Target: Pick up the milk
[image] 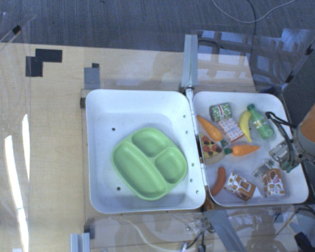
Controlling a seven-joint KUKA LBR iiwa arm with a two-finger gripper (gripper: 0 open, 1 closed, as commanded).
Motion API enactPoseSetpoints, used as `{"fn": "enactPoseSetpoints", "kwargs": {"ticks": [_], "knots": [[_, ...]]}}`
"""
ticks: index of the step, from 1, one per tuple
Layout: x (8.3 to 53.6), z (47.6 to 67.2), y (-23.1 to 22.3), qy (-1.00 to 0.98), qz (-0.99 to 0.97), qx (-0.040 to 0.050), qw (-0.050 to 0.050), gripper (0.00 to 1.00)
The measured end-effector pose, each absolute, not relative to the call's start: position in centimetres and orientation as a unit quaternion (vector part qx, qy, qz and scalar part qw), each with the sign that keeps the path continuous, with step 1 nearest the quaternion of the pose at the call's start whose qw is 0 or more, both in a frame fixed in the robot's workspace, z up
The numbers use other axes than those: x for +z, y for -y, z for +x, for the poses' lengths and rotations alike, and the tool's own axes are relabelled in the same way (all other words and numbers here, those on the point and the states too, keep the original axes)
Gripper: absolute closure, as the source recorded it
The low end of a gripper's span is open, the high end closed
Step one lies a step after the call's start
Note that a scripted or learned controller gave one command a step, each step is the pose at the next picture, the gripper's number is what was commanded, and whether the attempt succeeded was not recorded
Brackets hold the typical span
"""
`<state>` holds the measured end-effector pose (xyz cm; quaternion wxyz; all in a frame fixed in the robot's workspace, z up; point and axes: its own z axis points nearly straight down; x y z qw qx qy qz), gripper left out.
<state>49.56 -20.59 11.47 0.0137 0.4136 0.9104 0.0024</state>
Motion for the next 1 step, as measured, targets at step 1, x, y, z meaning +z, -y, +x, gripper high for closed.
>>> {"fn": "enactPoseSetpoints", "kwargs": {"ticks": [1], "knots": [[8.99,49.15,20.58,-0.936,0.353,0.0006,0.007,0.0]]}}
